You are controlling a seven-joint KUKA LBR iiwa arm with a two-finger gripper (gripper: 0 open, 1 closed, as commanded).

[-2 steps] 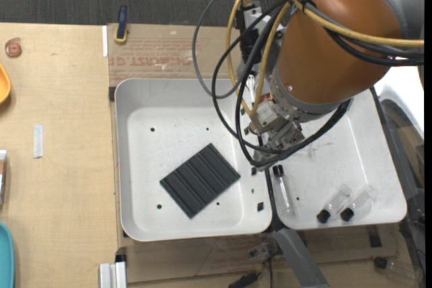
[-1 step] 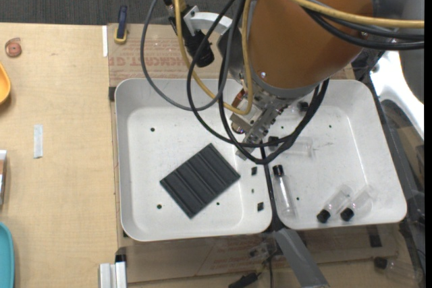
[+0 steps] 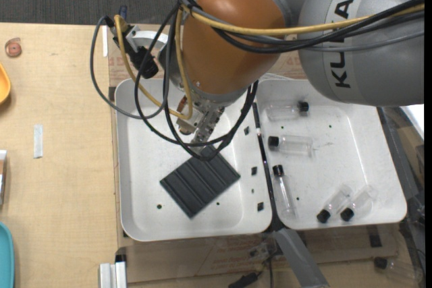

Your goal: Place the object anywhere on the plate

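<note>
**Claw poised above the ridged plate in the left bin**

The claw (image 3: 202, 135) hangs under the grey arm's orange wrist band, over the left shallow white bin (image 3: 131, 165). Just below it, towards the near rim, lies the dark grey, square, ridged plate (image 3: 200, 184), turned diamond-wise, its top corner almost under the claw tip. Nothing can be seen gripped in the claw, and how wide it stands cannot be told, since the wrist and looping cables cover it.

To the claw's right, in the other white bin (image 3: 378, 145), lie several clear plastic vials with black caps (image 3: 290, 143), well apart from the plate. Which one is the object to place is uncertain. My judgement: the coming move depends on the plate lying directly beneath the claw, ridges running diagonally.
</note>
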